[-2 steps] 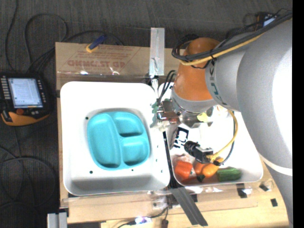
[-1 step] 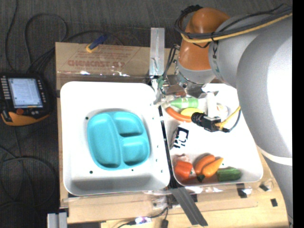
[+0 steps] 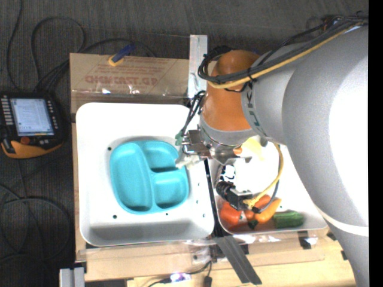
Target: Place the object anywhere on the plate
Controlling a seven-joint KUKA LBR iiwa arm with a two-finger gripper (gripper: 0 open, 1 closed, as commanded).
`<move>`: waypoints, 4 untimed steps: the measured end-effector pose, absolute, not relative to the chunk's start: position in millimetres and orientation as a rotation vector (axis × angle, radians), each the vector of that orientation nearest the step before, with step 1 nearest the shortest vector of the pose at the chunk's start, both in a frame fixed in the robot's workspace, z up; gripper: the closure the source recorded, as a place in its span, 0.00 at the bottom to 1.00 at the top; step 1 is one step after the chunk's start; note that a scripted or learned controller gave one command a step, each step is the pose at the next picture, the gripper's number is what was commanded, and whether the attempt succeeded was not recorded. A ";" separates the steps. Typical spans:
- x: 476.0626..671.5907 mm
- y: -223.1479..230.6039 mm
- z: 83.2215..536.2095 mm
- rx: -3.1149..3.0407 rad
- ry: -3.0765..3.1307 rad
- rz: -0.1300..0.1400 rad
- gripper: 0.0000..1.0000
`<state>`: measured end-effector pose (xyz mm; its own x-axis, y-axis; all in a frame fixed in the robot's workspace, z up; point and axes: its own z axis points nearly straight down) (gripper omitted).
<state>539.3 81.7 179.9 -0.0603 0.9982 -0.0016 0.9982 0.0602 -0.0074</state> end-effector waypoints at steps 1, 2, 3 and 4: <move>539.4 81.6 180.0 -2.151 -2.285 0.010 0.00; 485.2 152.9 96.4 -2.281 -2.162 -0.004 0.00; 487.9 153.6 106.2 -2.289 -2.153 -0.012 1.00; 485.1 152.0 102.5 -2.288 -2.150 0.004 0.00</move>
<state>485.1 152.0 102.5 0.0620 0.9981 -0.0003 0.9981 -0.0620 -0.0036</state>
